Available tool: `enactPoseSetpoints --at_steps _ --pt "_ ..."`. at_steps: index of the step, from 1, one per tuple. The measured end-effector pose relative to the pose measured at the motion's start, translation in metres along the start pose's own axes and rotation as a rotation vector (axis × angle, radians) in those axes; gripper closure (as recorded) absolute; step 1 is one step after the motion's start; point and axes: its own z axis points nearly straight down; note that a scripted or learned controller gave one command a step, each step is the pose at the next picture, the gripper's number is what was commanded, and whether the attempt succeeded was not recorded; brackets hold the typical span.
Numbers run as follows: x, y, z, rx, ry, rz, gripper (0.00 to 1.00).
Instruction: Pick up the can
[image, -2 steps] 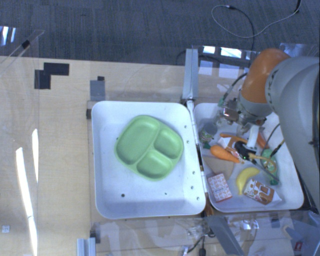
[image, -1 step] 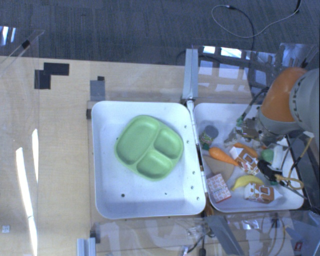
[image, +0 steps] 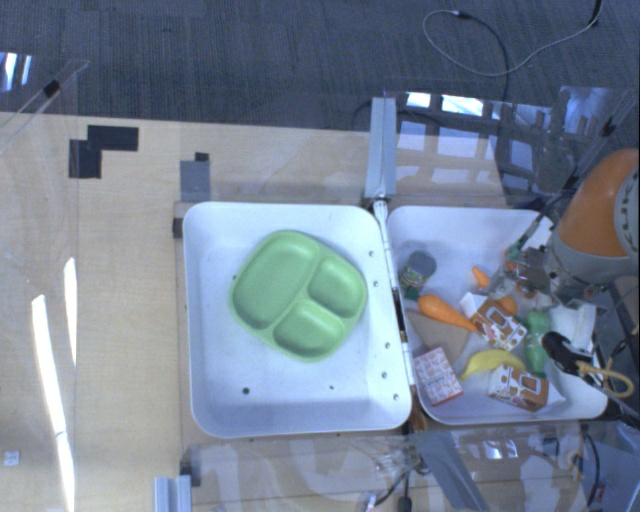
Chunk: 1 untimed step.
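The can (image: 417, 269) is a small tin with a grey end and a green and red label. It lies in the right bin (image: 455, 220), at its left side close to the wall. My gripper (image: 523, 272) hangs below the orange band of the arm (image: 598, 215) over the right side of that bin. It is well to the right of the can, with an orange carrot (image: 447, 312) and several toys between them. The gripper's tip is lost among the clutter.
A green divided plate (image: 298, 293) lies in the left bin (image: 215, 390). In the right bin are a banana (image: 489, 362), small cartons (image: 437, 375) (image: 499, 325) (image: 520, 386) and a green toy (image: 537, 326). A metal post (image: 380, 150) rises behind the divider.
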Motion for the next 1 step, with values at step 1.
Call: enactPoseSetpoints --at_steps 1 --pt "0.0481 -0.0118 0.0001 -0.001 0.002 0.282 0.00"
